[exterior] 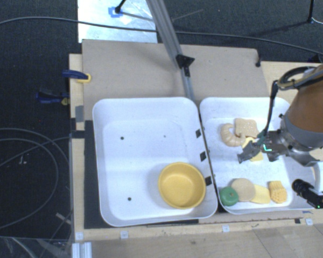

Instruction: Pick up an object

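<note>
Now the gripper (pixel 251 153) hangs low in the right bin (pixel 215 144), its grip state impossible to tell.

Just beside its tip, up-left, lie a curled tan piece (pixel 229 135) and a toast-like slab (pixel 245 127); a small yellow piece (pixel 257 156) sits at the tip. Along the bin's near wall lie a green disc (pixel 228 196), a tan round (pixel 243 188), and a waffle (pixel 278 192). The left bin (pixel 129 128) holds a yellow bowl (pixel 182 185).

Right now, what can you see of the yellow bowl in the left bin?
The yellow bowl is round and matte, plastic by the look of it, one plain colour with a thick rim. It stands upright, mouth up, with nothing visible inside. It rests on the floor of the left bin, in the corner nearest the camera and beside the divide from the right bin. Nothing else touches it; the gripper is over the other bin.
</note>
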`<state>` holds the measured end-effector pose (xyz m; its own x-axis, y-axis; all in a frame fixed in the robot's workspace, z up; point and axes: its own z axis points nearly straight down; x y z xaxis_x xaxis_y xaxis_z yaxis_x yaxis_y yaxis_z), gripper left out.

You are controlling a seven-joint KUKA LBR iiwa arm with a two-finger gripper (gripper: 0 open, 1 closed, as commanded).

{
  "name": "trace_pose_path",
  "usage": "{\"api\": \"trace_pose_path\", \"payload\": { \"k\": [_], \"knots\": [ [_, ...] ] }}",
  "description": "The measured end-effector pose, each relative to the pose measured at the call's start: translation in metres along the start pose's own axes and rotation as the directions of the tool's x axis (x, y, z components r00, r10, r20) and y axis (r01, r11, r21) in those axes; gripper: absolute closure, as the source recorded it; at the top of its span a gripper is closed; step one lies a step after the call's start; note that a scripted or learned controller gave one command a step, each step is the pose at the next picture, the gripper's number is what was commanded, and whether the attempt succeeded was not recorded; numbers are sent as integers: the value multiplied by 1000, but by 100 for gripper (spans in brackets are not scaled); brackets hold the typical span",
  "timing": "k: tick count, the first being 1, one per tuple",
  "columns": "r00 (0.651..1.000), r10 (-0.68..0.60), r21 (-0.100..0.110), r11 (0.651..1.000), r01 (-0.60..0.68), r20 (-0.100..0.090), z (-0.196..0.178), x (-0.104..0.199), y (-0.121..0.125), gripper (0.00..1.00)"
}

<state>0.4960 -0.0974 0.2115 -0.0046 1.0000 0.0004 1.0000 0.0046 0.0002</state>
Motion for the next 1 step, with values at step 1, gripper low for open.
{"api": "trace_pose_path", "payload": {
  "k": [1],
  "knots": [
    [1000, 0, -1, 1000, 0, 0, 0, 0, 0, 0]
  ]
}}
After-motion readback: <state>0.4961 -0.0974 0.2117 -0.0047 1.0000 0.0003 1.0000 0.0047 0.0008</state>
